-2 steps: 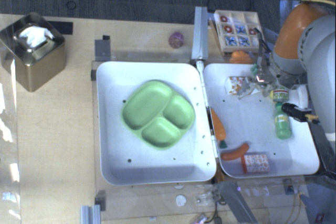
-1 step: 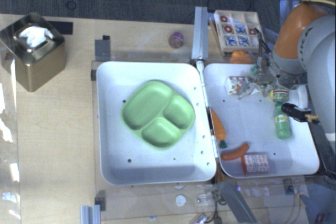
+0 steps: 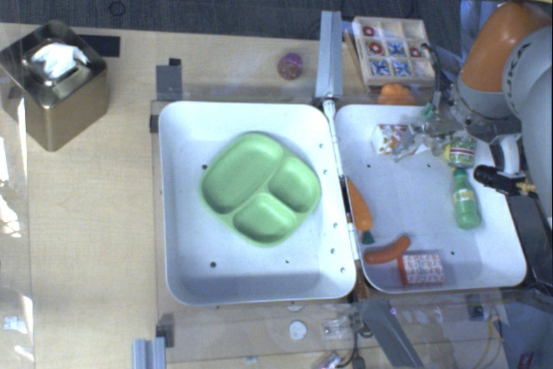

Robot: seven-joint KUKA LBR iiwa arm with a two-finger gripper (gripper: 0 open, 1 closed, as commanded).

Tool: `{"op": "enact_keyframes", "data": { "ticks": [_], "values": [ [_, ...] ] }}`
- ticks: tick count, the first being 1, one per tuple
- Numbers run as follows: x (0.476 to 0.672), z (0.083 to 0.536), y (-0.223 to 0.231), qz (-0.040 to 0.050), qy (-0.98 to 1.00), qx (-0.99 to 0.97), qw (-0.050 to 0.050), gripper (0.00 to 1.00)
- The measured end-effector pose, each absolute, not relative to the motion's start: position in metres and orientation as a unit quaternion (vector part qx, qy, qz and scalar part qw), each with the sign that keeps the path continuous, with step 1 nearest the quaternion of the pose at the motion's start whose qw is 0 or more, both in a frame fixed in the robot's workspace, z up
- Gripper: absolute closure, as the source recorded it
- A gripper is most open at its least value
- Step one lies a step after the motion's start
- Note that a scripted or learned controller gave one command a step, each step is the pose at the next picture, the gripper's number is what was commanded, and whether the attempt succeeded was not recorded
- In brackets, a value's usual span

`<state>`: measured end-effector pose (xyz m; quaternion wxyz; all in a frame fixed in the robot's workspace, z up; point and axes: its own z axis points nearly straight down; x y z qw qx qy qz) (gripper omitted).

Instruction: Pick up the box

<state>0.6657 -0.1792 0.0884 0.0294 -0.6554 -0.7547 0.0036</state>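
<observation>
Gripper (image 3: 429, 127) on grey arm, low over far side of shallow white right-hand bin (image 3: 510, 268). Sits just beside flat white box with colourful print (image 3: 390, 138) (touching or not, hard to say); clenched or released, impossible to tell. Small red-patterned box (image 3: 422, 268) near front wall, well apart from gripper, next to reddish sausage (image 3: 387, 249). Green plastic bottle (image 3: 467, 203) between them. Green divided plate (image 3: 259, 186) in left-hand bin (image 3: 186, 272).
</observation>
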Motion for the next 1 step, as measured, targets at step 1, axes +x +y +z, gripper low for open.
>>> {"op": "enact_keyframes", "data": {
  "ticks": [1],
  "values": [
    [0.6644,0.0963,-0.1794,0.0078,-0.758,-0.652,0.031,1.00]
  ]
}}
